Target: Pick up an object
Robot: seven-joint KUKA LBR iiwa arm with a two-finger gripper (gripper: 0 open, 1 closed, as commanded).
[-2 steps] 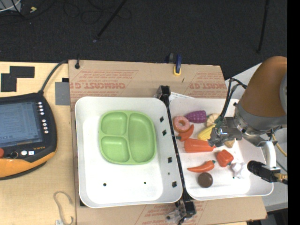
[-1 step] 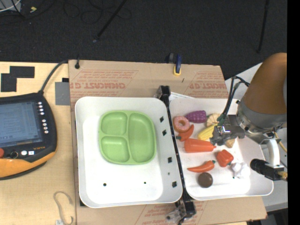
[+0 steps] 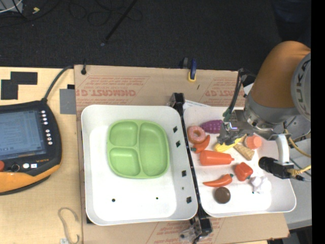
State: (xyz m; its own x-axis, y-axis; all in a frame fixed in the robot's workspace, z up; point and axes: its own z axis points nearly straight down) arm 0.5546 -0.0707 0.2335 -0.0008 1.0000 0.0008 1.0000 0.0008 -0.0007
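I read the gripper (image 3: 229, 132) poised over the right bin (image 3: 284, 200), its grip state indiscernible, with 1 yellow banana toy (image 3: 227, 146) lying directly below, long axis running left-right.

The bench (image 3: 35, 75) was seen to be covered in its middle by a brown cardboard sheet (image 3: 132, 85) printed with red lettering. Two shallow white bins were set side by side on the cardboard, touching along a black clamp strip (image 3: 184, 151): the left bin (image 3: 96, 197) and the right bin (image 3: 277, 200). A control pendant (image 3: 25, 146) with a lit screen was laid on the bare bench to the left of the cardboard, its cable (image 3: 56, 85) running up toward the sheet's corner.
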